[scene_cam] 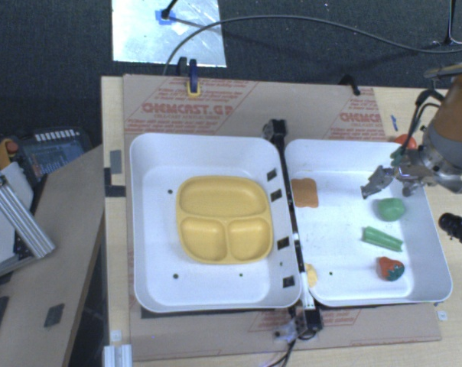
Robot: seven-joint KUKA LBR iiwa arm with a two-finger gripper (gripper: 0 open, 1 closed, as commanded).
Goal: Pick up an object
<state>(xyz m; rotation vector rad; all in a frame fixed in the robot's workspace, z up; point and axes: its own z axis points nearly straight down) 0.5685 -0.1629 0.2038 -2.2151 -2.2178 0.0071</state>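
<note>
Bench, two shallow white bins side by side — we list what we find in each.

Left bin [151,228]: we count one item, a yellow divided tray [223,219] with three compartments, lying flat near the middle of the bin floor.

Right bin [346,281]: we count five items. A flat tan-orange piece [305,193] lies at the far-left part of the floor, close to the divider between the bins. A round light-green object [392,208] sits toward the right side. Nearer the camera from it lies a long green object [382,238], angled across the floor, apart from the round one. Nearer still stands a red-orange object with a teal patch [390,268], just beside the long green one but not touching it that we can see. A small pale-yellow piece [311,275] rests at the left wall, beside the divider.

Arm: grey with an orange band, entering from the right over the right bin's far-right edge. We place the gripper [395,178] above the bin floor, just beyond the round light-green object. Its dark fingers [376,182] appear spread, one reaching out to the left — we see nothing between them. Whether the tips touch the round object we cannot tell.

Surroundings: brown printed cardboard [208,105] under both bins; a foil sheet [166,21] on the dark floor beyond the bench.
</note>
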